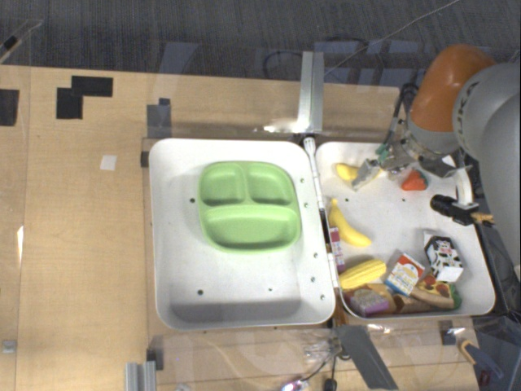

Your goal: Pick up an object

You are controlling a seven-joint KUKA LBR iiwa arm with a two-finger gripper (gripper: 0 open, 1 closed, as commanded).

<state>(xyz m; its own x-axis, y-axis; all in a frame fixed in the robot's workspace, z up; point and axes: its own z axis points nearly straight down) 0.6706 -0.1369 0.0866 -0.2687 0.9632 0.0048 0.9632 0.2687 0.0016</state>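
My gripper [368, 173] hangs low over the back left part of the right bin [480, 300]. Its tip is right beside a small yellow piece [346, 171], which lies just to its left. A small red piece [414, 182] lies on the bin floor to the gripper's right. Further forward lie a banana [348, 230] and a corn cob [362, 273]. The orange band [444, 88] and grey wrist rise to the upper right.
The left bin [175, 292] holds a green divided plate [247, 204]. At the front of the right bin lie a black-and-white carton [444, 257], a small box [403, 275], a pizza slice [431, 293] and a purple item [370, 301]. A metal post [312, 88] stands behind the bins.
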